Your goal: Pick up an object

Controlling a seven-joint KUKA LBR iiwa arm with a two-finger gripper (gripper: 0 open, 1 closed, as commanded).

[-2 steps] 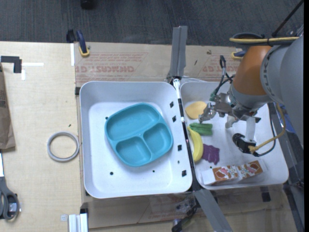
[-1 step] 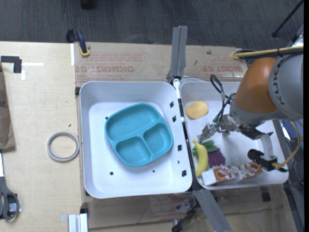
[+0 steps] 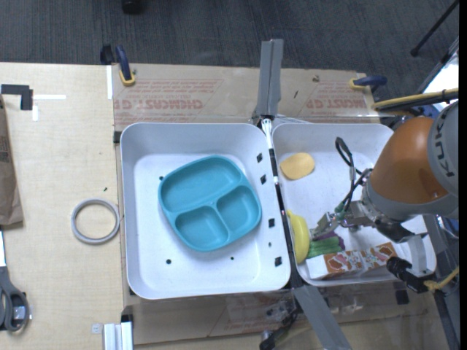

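gripper [image 3: 337, 221] low in right bin [image 3: 328, 133], just right of banana [image 3: 298, 237], beside carton [image 3: 350, 262]; jaw state unclear, cannot tell.

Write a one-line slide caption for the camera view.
KUKA arm's end effector lowered into the right white bin beside a yellow banana and printed carton; blue divided plastic plate in the left bin.

You can read mirrored red print on the cardboard sheet [image 3: 219, 97] beyond the bins, roughly "CHEMICALS", too blurred to confirm. White letters "KU" show on the arm [image 3: 445, 152] at right. Carton [image 3: 354, 262] print near right: illegible.
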